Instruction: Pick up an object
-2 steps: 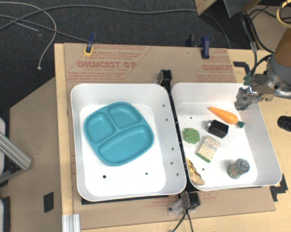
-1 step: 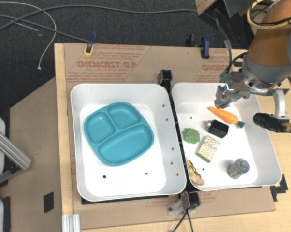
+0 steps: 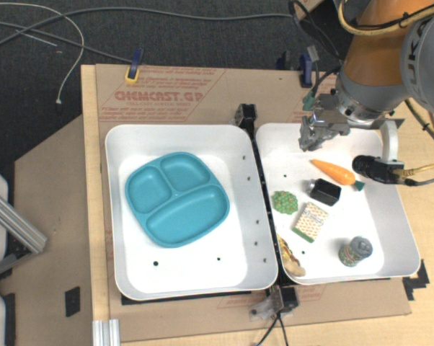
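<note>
1. One gripper hangs over the right bin at its 11 o'clock corner; whether it grips anything, I cannot tell.
2. At its 4 o'clock lies the carrot, apart from it.
3. Beyond sit a black block and green ball.

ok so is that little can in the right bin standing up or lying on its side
Lying on its side, it seems. The can shows its round end facing the camera with the body stretched behind it, near the front of the right bin.
</note>
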Motion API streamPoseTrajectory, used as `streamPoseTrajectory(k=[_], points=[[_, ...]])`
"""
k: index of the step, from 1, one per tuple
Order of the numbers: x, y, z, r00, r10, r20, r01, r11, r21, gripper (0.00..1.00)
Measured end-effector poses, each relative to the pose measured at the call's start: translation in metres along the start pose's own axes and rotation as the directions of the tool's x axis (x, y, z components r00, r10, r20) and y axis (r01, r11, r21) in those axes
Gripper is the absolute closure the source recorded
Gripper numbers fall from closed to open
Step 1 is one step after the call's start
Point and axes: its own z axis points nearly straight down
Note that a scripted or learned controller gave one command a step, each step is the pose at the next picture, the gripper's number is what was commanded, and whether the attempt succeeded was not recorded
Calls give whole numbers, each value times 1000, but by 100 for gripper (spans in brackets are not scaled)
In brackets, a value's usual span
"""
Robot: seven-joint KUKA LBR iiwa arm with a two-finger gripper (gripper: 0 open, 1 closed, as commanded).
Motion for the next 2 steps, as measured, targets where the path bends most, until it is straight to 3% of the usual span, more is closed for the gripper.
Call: streamPoseTrajectory(k=[1, 2], points=[[48, 15, 16, 1000, 0, 0, 0, 1000, 0, 100], [100, 44, 19, 1000, -2, -1, 2, 1000, -1, 100]])
